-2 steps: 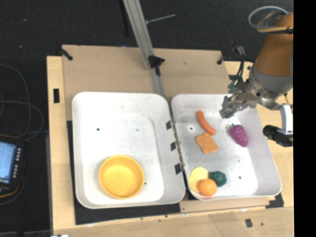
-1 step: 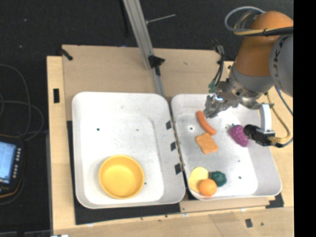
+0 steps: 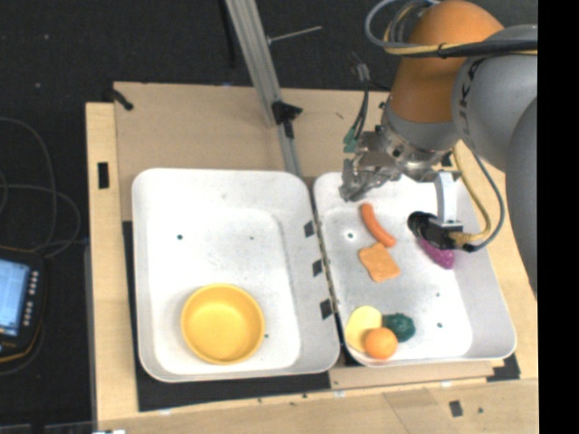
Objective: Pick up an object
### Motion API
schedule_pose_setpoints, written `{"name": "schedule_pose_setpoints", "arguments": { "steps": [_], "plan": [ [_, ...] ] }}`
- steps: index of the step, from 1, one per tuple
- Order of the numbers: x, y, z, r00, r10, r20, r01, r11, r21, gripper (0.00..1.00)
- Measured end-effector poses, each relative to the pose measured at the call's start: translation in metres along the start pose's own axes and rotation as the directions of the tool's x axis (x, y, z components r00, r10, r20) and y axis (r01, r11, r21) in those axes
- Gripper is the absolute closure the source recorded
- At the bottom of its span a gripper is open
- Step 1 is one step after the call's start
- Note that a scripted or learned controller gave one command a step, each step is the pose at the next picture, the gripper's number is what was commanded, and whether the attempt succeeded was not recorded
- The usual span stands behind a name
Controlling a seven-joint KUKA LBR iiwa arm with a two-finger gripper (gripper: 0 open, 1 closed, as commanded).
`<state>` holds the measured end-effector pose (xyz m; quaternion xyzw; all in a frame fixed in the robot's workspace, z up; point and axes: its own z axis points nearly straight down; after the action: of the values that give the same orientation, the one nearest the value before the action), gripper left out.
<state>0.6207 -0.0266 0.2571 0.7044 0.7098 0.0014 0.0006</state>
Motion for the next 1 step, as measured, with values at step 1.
{"name": "schedule_pose_setpoints", "arguments": {
  "steps": [1],
  "plan": [
    [0.0428, 0.0140, 0.0126, 1.000, 0.002, 0.002, -0.002, 1.000, 0.002, 1.00]
  ]
}}
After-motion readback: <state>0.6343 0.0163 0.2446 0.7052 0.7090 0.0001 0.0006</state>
